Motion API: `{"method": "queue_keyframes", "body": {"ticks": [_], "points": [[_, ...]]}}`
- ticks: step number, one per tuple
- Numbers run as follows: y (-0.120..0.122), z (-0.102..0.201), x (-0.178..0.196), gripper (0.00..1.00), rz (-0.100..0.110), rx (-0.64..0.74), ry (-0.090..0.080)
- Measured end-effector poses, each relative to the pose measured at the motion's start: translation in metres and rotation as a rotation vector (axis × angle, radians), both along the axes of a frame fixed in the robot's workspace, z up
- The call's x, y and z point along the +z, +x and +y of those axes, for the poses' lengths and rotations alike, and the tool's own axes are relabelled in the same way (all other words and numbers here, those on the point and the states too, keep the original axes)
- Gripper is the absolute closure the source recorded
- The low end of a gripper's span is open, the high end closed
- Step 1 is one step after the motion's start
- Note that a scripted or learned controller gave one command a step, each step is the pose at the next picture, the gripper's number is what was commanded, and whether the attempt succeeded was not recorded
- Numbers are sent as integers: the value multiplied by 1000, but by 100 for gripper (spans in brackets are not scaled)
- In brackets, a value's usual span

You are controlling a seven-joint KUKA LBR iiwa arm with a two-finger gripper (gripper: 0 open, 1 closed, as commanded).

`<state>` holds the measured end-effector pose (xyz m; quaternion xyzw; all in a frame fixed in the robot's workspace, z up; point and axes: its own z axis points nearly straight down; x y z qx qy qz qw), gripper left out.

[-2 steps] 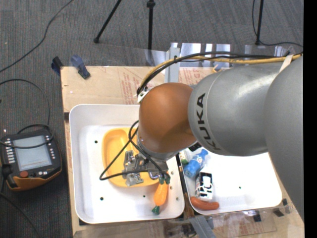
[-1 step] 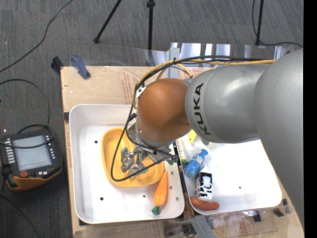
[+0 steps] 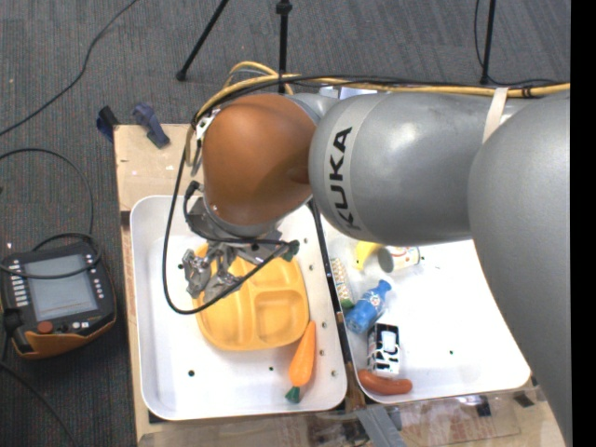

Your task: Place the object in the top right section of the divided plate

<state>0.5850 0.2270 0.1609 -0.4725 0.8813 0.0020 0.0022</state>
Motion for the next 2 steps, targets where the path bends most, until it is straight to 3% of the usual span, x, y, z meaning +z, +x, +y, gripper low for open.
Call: {"method": "queue_keyframes", "body": {"ticks": [1,2], "points": [[2,-34,155,100,-3,42,1],[-46,-98,49,100,3,437,-2]]}}
